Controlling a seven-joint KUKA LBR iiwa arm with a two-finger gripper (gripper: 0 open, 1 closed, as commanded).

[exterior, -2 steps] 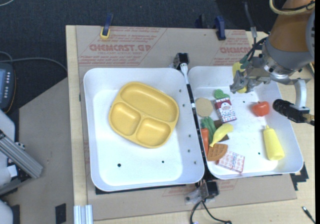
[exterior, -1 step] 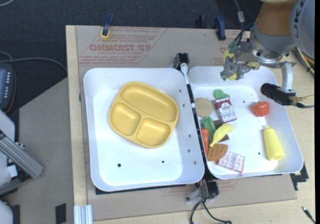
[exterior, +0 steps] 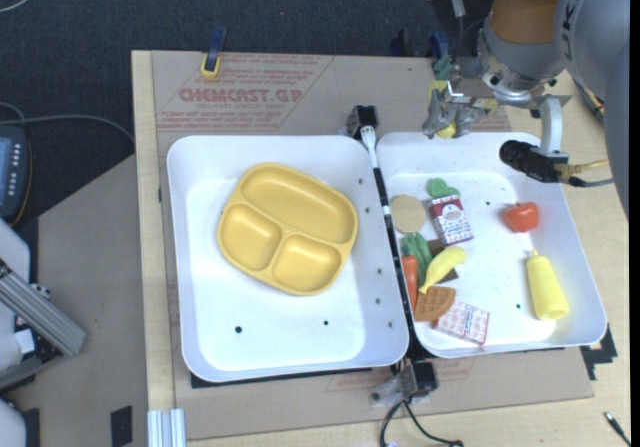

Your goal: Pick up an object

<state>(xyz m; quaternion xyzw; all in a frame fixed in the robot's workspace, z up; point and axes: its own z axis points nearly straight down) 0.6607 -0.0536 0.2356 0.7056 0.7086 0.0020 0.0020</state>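
The end effector (exterior: 452, 118) is seen at the upper right, hanging over the far rim of the right bin (exterior: 590, 280), below the grey arm (exterior: 600, 5) with its orange band. Whether it is open or closed cannot be told from this slanted view, and nothing is seen gripped by it; no object is touched.

The surface (exterior: 150, 235) is a pale board carrying red lettering near its far edge, with a yellow clamp (exterior: 211, 63) at that edge. Two shallow white bins are set side by side on it. In the left bin (exterior: 200, 325) a yellow divided tray (exterior: 288, 227) is laid, with three compartments. Dark carpet is seen beyond the board, and cables are trailed across it.

The objects to be picked are gathered in the right bin. A red and white carton (exterior: 451, 219) is placed near the middle, with a green piece (exterior: 438, 187) just behind it and a tan round item (exterior: 407, 213) beside it. A banana (exterior: 444, 264) is laid near an orange carrot (exterior: 410, 280) by the dividing wall. A brown waffle-like piece (exterior: 434, 304) and a patterned packet (exterior: 462, 321) are found at the near side. A red tomato-like item (exterior: 521, 217) and a yellow bottle (exterior: 546, 286) are set apart toward the right
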